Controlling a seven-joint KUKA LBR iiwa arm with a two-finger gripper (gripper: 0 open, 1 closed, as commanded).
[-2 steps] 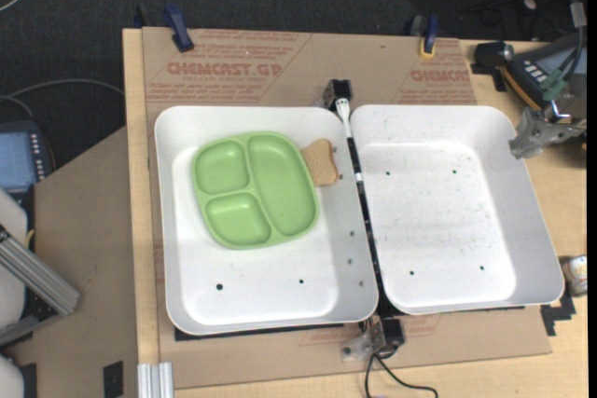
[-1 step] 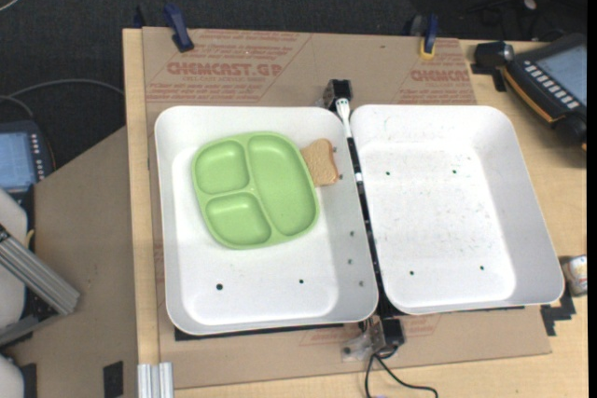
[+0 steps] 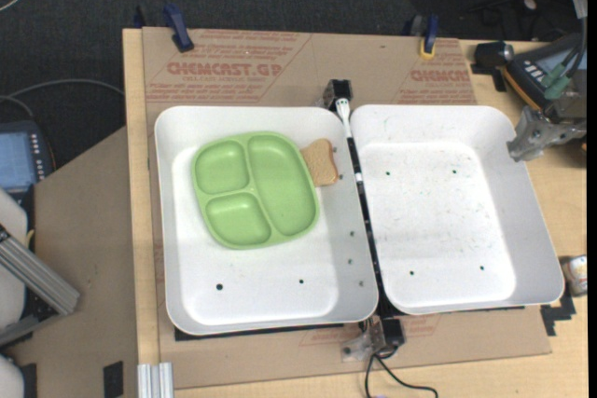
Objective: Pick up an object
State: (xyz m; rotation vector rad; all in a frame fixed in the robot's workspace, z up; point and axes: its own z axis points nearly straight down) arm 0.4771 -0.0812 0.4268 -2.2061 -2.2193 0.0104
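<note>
A light-green divided plate (image 3: 255, 190) lies in the left white bin (image 3: 252, 298), toward its back half. A small tan, toast-like piece (image 3: 321, 162) rests against the plate's right rim, near the divide between the bins. My gripper (image 3: 534, 137) hangs at the far right, over the outer right rim of the right white bin (image 3: 448, 289). It is well away from both objects, and most of the arm is cut off by the frame edge.
The bins sit side by side on a brown board (image 3: 233, 65) held by blue clamps (image 3: 177, 28) at the back. A black fitting (image 3: 338, 94) sits at the back between the bins. Cables and dark hardware (image 3: 522, 75) crowd the back right.
</note>
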